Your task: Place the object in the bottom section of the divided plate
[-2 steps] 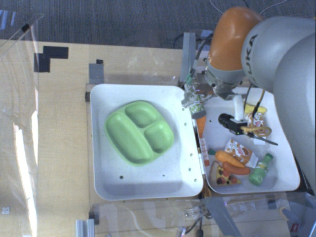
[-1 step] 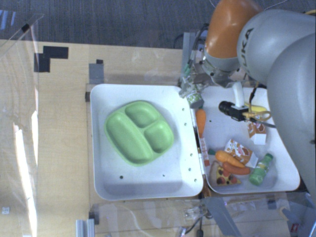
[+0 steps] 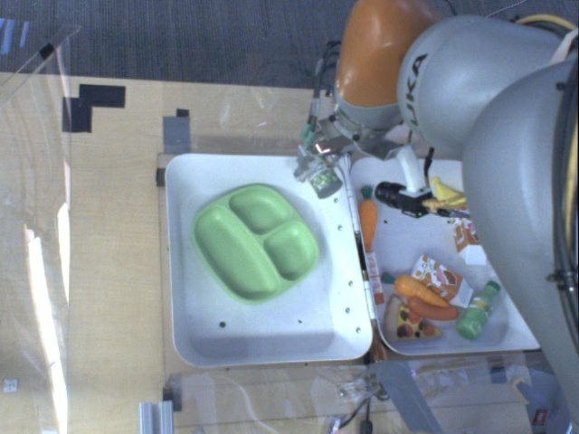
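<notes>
A green divided plate (image 3: 256, 242) lies in the left white bin (image 3: 271, 337), with two smaller sections at its upper right and one large section toward the lower left; all sections look bare. My gripper (image 3: 320, 172) hangs over the left bin's far right corner, just beyond the plate's upper right rim. A small grey-green thing (image 3: 325, 183) shows right at the gripper's tip; whether it is gripped is unclear.
The right bin (image 3: 507, 337) holds an orange carrot (image 3: 367, 221) along its left wall, a yellow banana (image 3: 445, 193), a printed carton (image 3: 438, 277), a second carrot (image 3: 422, 290), a pizza slice (image 3: 408, 322) and a green bottle (image 3: 476, 312). The arm covers that bin's far side.
</notes>
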You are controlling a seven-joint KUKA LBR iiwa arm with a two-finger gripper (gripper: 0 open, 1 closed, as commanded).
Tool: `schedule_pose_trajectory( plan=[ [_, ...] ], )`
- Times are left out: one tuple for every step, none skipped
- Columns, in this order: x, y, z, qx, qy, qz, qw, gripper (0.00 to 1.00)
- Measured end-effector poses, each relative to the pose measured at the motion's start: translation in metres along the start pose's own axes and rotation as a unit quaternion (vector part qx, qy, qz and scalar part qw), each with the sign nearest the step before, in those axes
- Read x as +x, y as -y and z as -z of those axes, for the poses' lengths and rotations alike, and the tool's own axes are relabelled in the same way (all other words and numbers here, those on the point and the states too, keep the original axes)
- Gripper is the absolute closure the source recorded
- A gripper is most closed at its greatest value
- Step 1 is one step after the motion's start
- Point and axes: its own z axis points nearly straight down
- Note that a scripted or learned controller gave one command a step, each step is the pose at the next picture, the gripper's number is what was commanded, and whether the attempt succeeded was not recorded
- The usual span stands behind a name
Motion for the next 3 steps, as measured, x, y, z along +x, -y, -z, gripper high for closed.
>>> schedule_pose_trajectory(
  plan=[
    [-0.002, 0.014, -0.001, 0.001, 0.0, 0.009, 1.0, 1.0],
    [0.024, -0.007, 0.03, 0.0, 0.0, -0.012, 0.9999, 1.0],
    [0.03, 0.019, 0.016, 0.001, 0.0, 0.09, 0.996, 1.0]
  ],
)
